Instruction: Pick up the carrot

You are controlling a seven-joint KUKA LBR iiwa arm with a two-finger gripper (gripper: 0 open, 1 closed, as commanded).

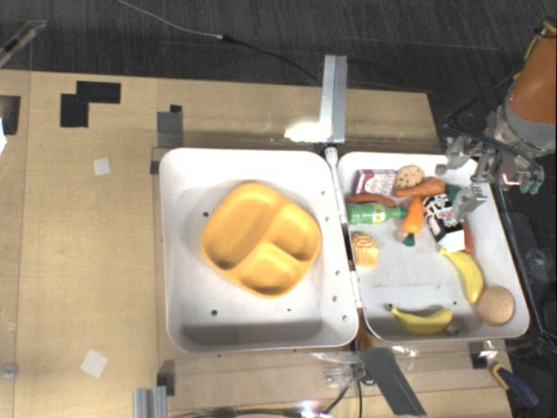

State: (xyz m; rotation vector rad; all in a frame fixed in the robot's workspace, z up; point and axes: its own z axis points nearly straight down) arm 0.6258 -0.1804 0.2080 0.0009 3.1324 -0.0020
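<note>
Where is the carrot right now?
The carrot lies in the right bin, in its upper middle, just right of the green bottle and below the cookie, left of the gripper.

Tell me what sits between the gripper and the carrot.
In the camera view, the gripper hangs at the right bin's upper right; the carrot lies down-left of it. Between them sits a black-and-white item, close beside the carrot.
</note>
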